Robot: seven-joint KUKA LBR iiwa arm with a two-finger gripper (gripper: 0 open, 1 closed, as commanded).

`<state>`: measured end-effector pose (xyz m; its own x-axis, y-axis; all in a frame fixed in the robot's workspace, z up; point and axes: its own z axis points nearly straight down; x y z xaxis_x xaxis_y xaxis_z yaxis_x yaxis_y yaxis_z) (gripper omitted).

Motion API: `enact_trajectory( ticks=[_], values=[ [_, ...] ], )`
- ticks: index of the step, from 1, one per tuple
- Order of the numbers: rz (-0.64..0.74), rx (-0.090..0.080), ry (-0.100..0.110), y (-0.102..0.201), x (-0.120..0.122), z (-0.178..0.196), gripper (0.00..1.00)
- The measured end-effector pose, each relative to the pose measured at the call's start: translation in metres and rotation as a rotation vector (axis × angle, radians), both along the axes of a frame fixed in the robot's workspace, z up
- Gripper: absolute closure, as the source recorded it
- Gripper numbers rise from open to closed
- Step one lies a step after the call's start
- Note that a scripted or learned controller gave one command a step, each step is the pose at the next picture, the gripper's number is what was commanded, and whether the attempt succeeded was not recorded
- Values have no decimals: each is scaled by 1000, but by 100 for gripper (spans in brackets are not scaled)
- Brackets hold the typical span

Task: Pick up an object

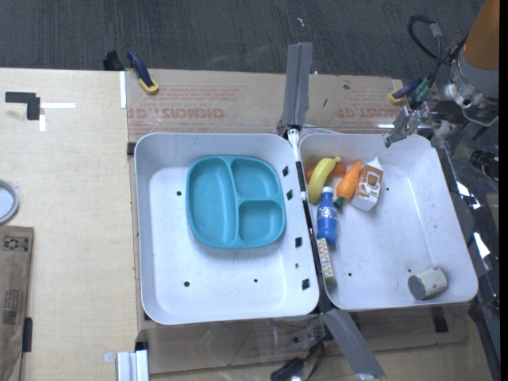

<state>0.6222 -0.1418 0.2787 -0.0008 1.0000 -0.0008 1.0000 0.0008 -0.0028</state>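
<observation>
So there are 2 white bins side by side on the bench. The left bin (159, 292) has a teal divided plate (236, 202) sitting in it, 3 compartments, lying flat a bit above the middle of the bin floor.

The right bin (397, 280) is where all the small stuff is. Crowded against its left wall: a yellow banana (321, 176), an orange carrot (348, 178) just to the right of it, and a small white carton (366, 187) with orange-brown print touching the carrot's right side. Below the banana there's a blue bottle (326, 221) with a white cap, standing along the divider, and under that a thin speckled stick-like packet (326, 262) running down the same wall. Way off on its own, near the bottom right corner, a grey-beige cylinder (428, 282) lies on its side, well apart from the rest.

The arm (482, 46) comes in from the top right, orange band visible at the frame edge. The gripper (401, 127) hangs over the top right corner of the right bin, around the rim, well apart from the pile of objects. Nothing is between its fingers that I can see, and honestly I can't tell whether they're apart or together, too small and cluttered with cables up there.

On the bench past the bins, 2 blue-and-yellow clamps: the left clamp (143, 73) and the right clamp (406, 92) pin down the cardboard.
</observation>
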Motion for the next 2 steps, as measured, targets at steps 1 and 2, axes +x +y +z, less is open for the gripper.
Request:
enact_trajectory(
  ticks=[1, 2],
  values=[
    [55, 0, -2, -42, 26, -146, 0],
    [-95, -4, -3, 44, 37, -183, 0]
  ],
)
